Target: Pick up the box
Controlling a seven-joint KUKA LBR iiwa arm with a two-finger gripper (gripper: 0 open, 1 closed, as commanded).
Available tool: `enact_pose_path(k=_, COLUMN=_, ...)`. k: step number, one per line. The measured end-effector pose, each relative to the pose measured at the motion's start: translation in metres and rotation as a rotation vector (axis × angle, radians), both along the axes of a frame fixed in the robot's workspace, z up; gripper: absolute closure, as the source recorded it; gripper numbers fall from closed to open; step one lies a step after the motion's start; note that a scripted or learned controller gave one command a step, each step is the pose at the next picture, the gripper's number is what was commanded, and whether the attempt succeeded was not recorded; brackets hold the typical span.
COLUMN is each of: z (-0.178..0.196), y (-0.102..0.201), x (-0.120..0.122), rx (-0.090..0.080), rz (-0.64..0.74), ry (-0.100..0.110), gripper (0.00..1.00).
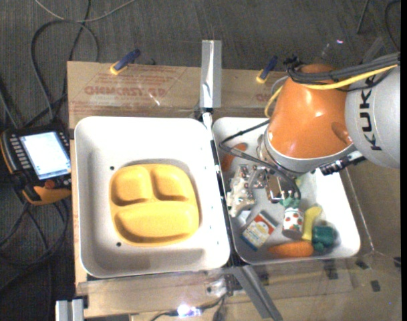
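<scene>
So: your box (pixel 257 232) lies unlifted in right bin (pixel 350 236) among toys; pincer (pixel 266 187) hangs above clutter, state unreadable. Grasp, lift both remain.

One camera hangs fixed above the bench (pixel 156 85), looking down at a slant on both white bins (pixel 89 139). It sits far enough back to take in the surrounding floor (pixel 56 19), and the arm (pixel 310 119) enters from the right.

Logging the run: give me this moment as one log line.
task: pick box | pincer: over right bin | box: lying in bin, not held | left bin: yellow tray
</scene>
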State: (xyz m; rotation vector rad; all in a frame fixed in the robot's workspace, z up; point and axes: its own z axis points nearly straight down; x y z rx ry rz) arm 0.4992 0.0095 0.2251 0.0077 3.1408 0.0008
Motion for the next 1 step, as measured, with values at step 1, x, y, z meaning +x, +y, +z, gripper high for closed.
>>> enact_pose_path(k=1, z=0.0348, y=0.0217, x=-0.0153, rx=-0.001, rz=-0.326, ry=0.000, gripper=1.00)
